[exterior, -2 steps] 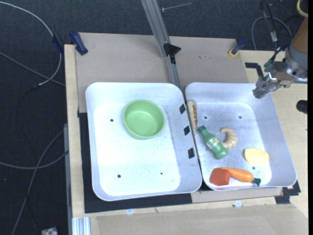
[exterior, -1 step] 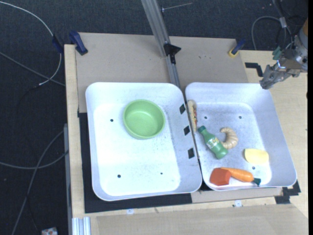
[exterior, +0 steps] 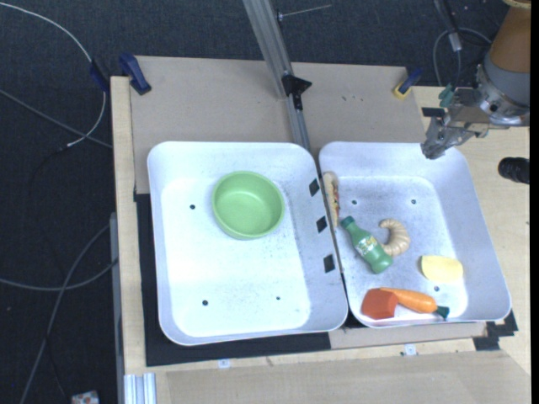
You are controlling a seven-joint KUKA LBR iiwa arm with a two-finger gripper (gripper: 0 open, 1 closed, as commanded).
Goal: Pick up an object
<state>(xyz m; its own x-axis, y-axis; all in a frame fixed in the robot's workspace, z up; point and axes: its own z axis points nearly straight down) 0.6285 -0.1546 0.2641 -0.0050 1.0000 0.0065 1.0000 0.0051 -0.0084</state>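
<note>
The right bin [exterior: 455,188] holds a green bottle [exterior: 367,246] near its middle, a curled tan piece [exterior: 396,236] beside the bottle, a pale yellow piece [exterior: 441,268] to the right, and an orange carrot [exterior: 410,300] next to a red block [exterior: 379,306] at the front. A thin tan stick [exterior: 332,199] lies along the bin's left wall. My gripper [exterior: 434,146] hangs above the back right corner of this bin, away from all the objects, with nothing seen in it.
A green bowl [exterior: 248,204] sits in the left bin [exterior: 181,251]. A metal pole [exterior: 269,32] slants down to the gap between the bins. Blue clamps [exterior: 132,72] and a yellow clamp [exterior: 408,81] grip the board's back edge.
</note>
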